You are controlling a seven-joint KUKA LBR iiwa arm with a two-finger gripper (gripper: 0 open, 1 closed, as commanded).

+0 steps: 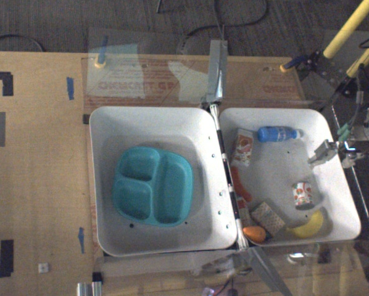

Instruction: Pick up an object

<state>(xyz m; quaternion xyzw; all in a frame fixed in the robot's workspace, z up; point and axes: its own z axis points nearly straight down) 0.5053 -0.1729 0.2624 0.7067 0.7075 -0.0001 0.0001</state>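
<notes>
Right bin holds bottle, can, banana, packet. Gripper sits at right rim; I cannot tell how it is set. Nothing lifted. Risks: the round can or bottle rolling away, clipping the rim.

A teal plastic sectioned tray lies in the white left bin. In the white right bin, a blue plastic bottle lies at 12 o'clock, a yellow banana at 5, and what may be a small red-and-white can between them.
</notes>
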